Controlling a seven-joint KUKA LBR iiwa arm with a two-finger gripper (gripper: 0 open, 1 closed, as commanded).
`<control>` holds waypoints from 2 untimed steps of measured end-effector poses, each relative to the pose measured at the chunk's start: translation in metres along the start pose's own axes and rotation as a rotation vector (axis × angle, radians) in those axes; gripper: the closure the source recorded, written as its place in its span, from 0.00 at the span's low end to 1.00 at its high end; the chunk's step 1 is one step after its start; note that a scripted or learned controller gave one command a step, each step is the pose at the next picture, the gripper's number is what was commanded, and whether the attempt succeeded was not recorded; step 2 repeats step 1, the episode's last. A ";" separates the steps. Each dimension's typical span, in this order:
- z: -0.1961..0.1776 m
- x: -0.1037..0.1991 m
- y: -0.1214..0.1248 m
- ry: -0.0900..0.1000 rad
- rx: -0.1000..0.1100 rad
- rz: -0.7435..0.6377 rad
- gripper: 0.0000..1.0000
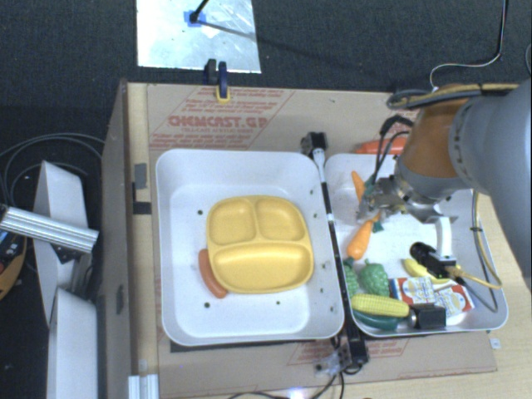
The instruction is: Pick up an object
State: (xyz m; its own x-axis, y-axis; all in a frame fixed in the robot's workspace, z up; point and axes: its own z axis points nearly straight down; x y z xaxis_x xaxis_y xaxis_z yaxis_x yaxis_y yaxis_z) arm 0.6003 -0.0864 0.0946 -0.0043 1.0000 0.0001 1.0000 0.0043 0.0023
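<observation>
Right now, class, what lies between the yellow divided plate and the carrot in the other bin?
In the camera view, between the yellow plate and the carrot lie bare white bin floor and the bins' adjoining rims.

Bright, even light falls from overhead, and the two white bins (249,169) come close to washing out. A foil-like sheet (198,22) at the far side throws back patchy glare. Shadows are soft and short, tucked under the yellow tray (258,243). The dark floor stays murky. The picture is slightly soft and grainy throughout.
</observation>
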 end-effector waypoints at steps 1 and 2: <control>-0.091 0.053 -0.003 0.001 -0.002 0.000 1.00; -0.091 0.053 -0.003 0.001 -0.002 0.000 1.00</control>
